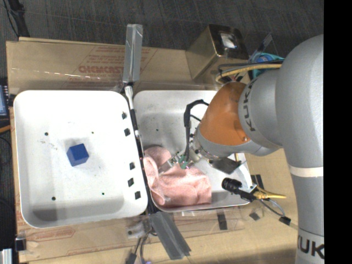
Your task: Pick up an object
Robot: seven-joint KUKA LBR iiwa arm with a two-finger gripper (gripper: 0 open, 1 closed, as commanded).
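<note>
Directly beneath the pincer (182, 161), a soft, light pink cloth (179, 185) is being pressed; a raised fold is judged graspable; pincer state cannot be told.

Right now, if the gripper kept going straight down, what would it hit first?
Most likely the pink cloth in the right bin; the gripper appears to sit right at it, though depth is unclear.

**Bench and its two bins**

Cardboard-covered bench (66, 65) carries two white bins side by side: left bin (33, 125) at nine o'clock, right bin (159, 106) at centre. A tan box (212, 51) sits at one o'clock.
</note>
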